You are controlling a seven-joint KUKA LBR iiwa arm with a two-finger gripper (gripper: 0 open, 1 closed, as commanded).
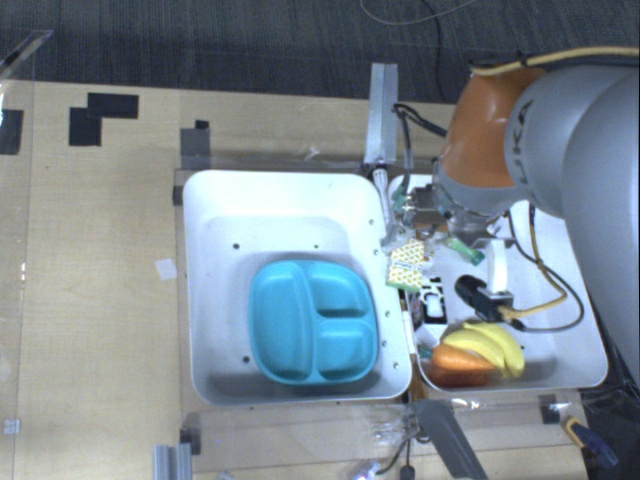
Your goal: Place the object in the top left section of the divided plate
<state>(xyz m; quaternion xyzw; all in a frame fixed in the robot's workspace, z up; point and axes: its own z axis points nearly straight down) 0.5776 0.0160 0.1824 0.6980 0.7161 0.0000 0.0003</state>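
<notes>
The blue divided plate [313, 320] lies in the left white bin [215, 268], with one long section on its left and two smaller sections on its right. My gripper [398, 236] hangs over the wall between the two bins, at the left edge of the right bin [585, 363]. A small yellow-green checkered packet [406, 265] sits directly under the gripper, touching or nearly touching it. The view does not show whether the packet is gripped. The plate's sections hold nothing.
In the right bin a yellow banana [490, 346] and an orange piece [460, 363] lie at the front. A black-and-white printed item [431, 300] sits by the dividing wall, and a small green item [470, 253] lies under the wrist. The grey arm covers that bin's right side.
</notes>
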